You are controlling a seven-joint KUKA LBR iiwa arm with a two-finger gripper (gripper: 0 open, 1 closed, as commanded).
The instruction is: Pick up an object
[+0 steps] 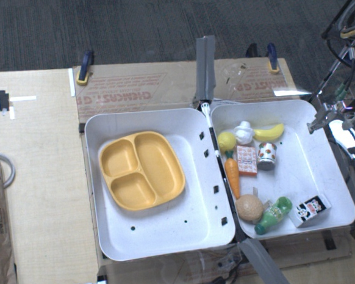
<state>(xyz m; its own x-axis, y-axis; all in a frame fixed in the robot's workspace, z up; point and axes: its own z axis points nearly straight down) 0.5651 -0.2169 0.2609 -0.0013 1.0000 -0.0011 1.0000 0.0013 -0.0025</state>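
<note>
We find the yellow divided plate lying alone in the left bin, left of the centre divider. Just right of the divider, in the right bin, the candidates rest untouched: lemon, carrot, red-and-white carton, brown ball, green bottle, small can, banana and cow-print box. The gripper sits at the bin's far right rim, well apart from the divider; we cannot tell its state. In our judgement nothing is lifted; approach, grasp and lift all remain.
</note>
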